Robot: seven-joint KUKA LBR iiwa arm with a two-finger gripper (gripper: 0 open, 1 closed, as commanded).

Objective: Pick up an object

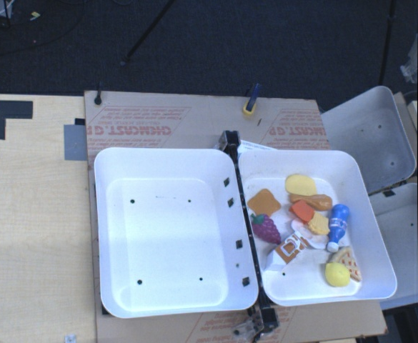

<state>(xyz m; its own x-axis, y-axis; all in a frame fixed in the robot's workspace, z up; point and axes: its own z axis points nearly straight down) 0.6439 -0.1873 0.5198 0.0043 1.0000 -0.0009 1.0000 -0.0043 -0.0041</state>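
The right bin [366, 191] holds a cluster of toy foods: purple grapes [266, 229], a blue bottle [336, 225], a lemon [336, 274], and a yellow potato [301, 185]. The left bin [116, 191] sits just beside it on the counter [30, 227].

Two shallow white bins sit side by side: the left bin [116, 191] and the right bin [369, 213]. The right bin holds one purple grape bunch [266, 229], one blue bottle [337, 224], one lemon [336, 274], one pizza slice [349, 261] and several other toy foods, too jumbled to count exactly.
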